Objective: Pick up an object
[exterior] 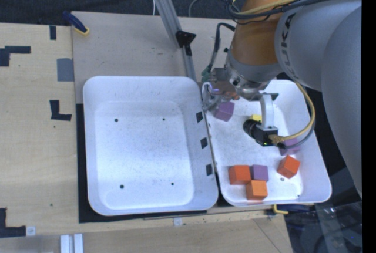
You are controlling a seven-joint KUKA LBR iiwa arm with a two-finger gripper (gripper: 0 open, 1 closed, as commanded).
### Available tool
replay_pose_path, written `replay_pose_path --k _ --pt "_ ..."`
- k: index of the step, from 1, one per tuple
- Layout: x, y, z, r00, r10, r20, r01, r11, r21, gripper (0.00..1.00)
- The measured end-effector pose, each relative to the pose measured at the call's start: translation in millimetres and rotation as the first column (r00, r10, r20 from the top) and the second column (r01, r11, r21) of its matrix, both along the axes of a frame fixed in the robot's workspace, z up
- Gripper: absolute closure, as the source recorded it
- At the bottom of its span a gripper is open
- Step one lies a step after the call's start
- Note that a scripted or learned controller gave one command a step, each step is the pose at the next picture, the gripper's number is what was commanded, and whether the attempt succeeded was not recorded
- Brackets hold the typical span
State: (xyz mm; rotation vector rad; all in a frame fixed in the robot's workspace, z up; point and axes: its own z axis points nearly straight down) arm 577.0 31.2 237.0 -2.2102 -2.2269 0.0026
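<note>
Purple cube right at my end effector, by the right bin's inner wall.

Nearest me, orange cubes (239, 174) and a purple one (259, 172) sit well apart from the end effector (218, 99); further up, the purple cube (224, 110) lies just below it, touching or nearly so. Whether it pinches the cube, I cannot tell.

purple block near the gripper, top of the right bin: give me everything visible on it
The small light purple cube-shaped block looks matte and solid, tilted so one corner points down. It sits at the upper left of the right white bin, near the divider between bins, directly below the gripper. The wrist hides its top; whether it is gripped or resting on the floor cannot be told.
</note>
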Motion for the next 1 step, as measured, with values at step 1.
replay_pose_path --k 1 --pt "-33.4 44.7 -1.7 1.0 -0.001 0.0 0.001 1.0 -0.001 1.0"
